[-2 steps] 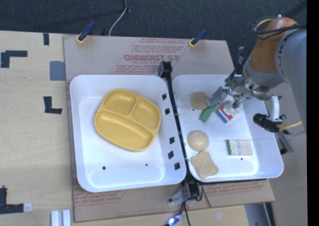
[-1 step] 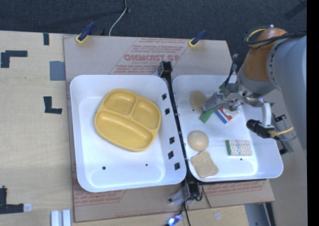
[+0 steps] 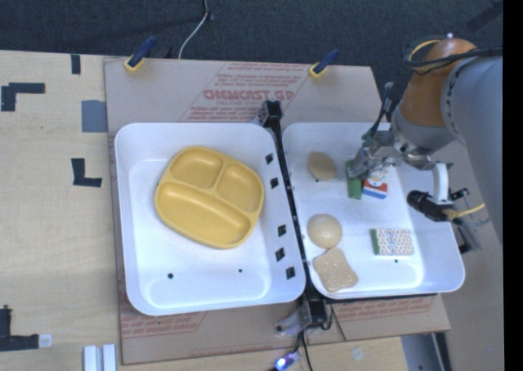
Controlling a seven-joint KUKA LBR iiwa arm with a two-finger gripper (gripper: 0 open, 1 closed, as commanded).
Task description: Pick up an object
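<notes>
End effector: you see it low in the right bin, at that bin's upper middle; whether it is released or clenched you cannot tell.
Green block: directly under the end effector, touching or just beside it.
Red, white and blue item: just right of the green block.
Tan round piece: left of the end effector, near it.
Pale bun: below, apart from the arm.
Toast slice: at the bin's near edge.
Patterned card: lower right.
Yellow divided plate: alone in the left bin on your worktop.
</notes>
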